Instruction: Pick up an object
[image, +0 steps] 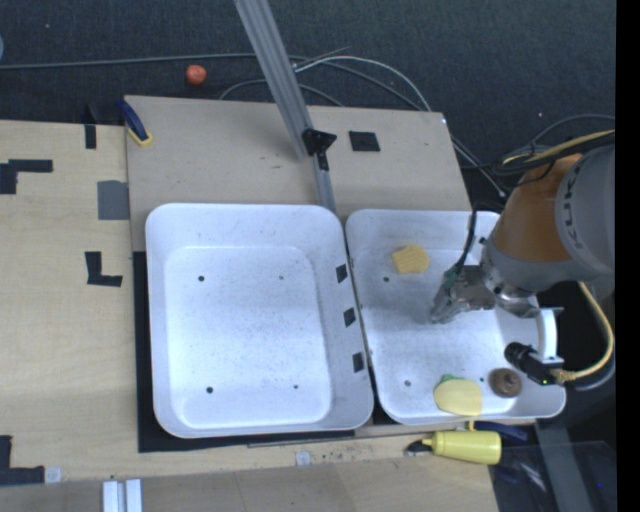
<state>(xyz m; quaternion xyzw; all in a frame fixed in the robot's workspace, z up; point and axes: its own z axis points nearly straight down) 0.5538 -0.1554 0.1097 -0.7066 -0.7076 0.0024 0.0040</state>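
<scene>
Right bin (400, 330) carries arm and targets — jaws (447, 305) low over its middle, spread or pressed I can't tell, nothing visibly pinched; nearest pick, tan chunk (410, 261), sits up-left, yellow piece (459, 397) at near rim.

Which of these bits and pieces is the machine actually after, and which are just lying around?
For the job:
- tool, low in the right bin
- pale yellow piece
- yellow and green lump
- small brown round thing

Just lying about:
- left bin
- yellow handled thing on the bench edge
- small orange ball on the floor
</scene>
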